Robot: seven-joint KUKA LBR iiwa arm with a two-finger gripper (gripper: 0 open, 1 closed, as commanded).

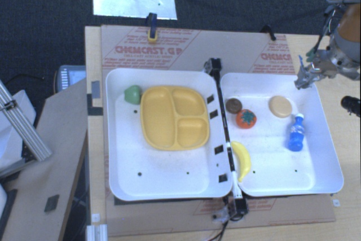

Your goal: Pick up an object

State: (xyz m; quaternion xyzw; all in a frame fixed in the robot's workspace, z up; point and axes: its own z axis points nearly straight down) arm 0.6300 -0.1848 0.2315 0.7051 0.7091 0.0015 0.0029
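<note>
Jaws on your gripper [303, 81]: can't tell their state; beige disc [280, 106] just below-left, blue bottle [295, 134] farther down

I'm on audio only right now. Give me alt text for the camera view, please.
The claw hangs over the right bin's far right rim, above a tan disc and a blue bottle. That bin also holds a brown round piece, a tomato and a banana. The left bin holds a yellow divided plate and a green object.

Bench [95, 178] bears cardboard sheet [192, 45] under two bins [163, 186]
</note>
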